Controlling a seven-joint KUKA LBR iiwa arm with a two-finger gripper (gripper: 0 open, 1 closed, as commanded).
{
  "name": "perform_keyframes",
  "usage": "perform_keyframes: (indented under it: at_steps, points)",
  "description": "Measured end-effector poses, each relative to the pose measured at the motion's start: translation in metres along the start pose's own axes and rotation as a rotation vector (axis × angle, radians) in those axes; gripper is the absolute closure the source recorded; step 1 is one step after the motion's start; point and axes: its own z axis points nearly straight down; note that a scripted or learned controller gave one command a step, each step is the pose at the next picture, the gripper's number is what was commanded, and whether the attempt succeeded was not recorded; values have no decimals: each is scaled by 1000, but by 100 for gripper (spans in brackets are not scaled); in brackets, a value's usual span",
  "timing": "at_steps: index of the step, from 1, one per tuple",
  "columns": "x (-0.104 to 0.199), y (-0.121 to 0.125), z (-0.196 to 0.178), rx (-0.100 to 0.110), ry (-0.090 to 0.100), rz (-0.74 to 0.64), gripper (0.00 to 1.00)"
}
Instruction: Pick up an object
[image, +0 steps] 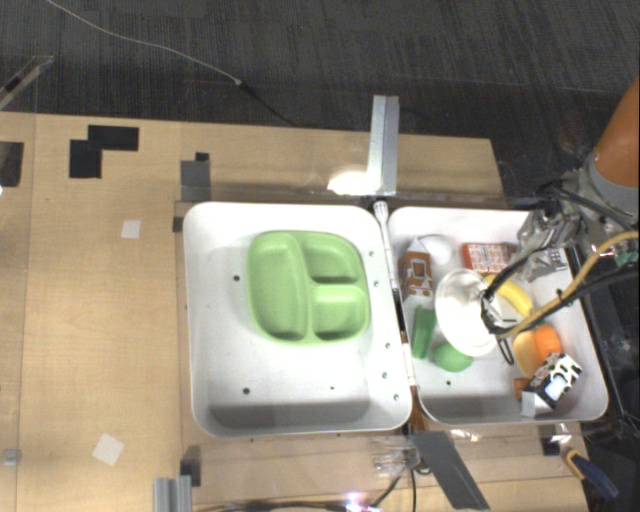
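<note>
While you look down on the pale wooden bench (90, 330), you see the two shallow white bins side by side: the left white bin (215, 400) and the right white bin (590, 395). Your left bin carries one thing, a light green plastic tray with three compartments (305, 285), lying flat near its middle. Your grey arm with the orange band (620, 150) comes in from the right, over the far right corner of the right bin, and its two-finger gripper (545, 240) hangs above that bin's far side; you cannot tell from this view how the gripper is set, and nothing shows in its grasp. Below it the right bin is crowded: a round white bowl (462, 308) near the middle, a green cup-like piece (452, 355) touching its near rim, a yellow banana-shaped toy (512, 297) just beside the bowl, an orange ball-like fruit (545, 343) nearer you, a red and white packet (487, 257) and a small brown and white carton (416, 273).
</note>
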Motion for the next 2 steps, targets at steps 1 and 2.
perform_keyframes:
  at_steps: [1, 2]
  points:
    - [9, 5, 15, -1, 5, 341, 100]
    - [57, -20, 34, -1, 5, -16, 100]
